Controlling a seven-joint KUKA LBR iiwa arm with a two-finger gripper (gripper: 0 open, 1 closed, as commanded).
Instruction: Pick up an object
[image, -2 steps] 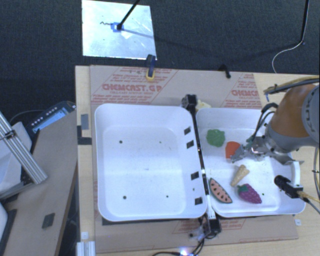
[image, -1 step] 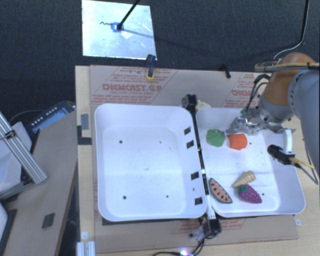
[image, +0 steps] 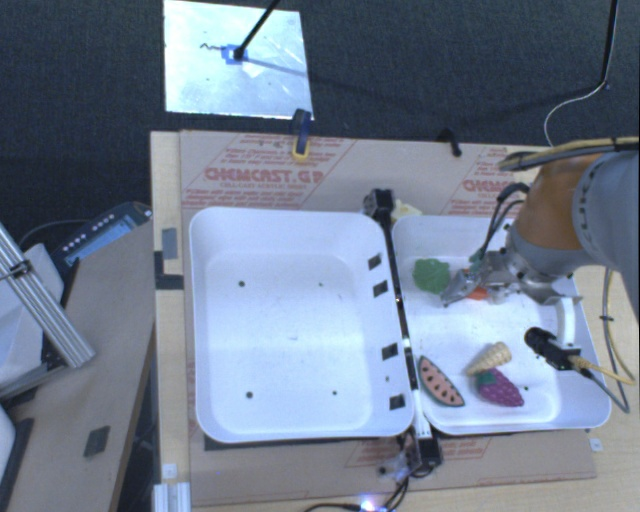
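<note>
The approach-and-grasp step is judged to be in hand: the gripper is lowered into the right bin, in its upper part, and nothing is seen lifted clear of the bin floor. Its state cannot be told from the camera view, since the tips are small and merged with what lies beneath them. A green object is found just to the left of the gripper, near the dividing wall between the two bins, and a small orange object is glimpsed right at the gripper, partly covered by it; whether either is touched cannot be determined. Further toward the front of the same bin, a watermelon slice, a cone-shaped piece and a purple grape-like piece are laid near one another, well apart from the gripper. The left bin is seen beside it. For the next move, a firm closure on one object, most likely the orange or the green one, is called for, followed by a straight lift, and the catch should be confirmed before the arm is carried away.
</note>
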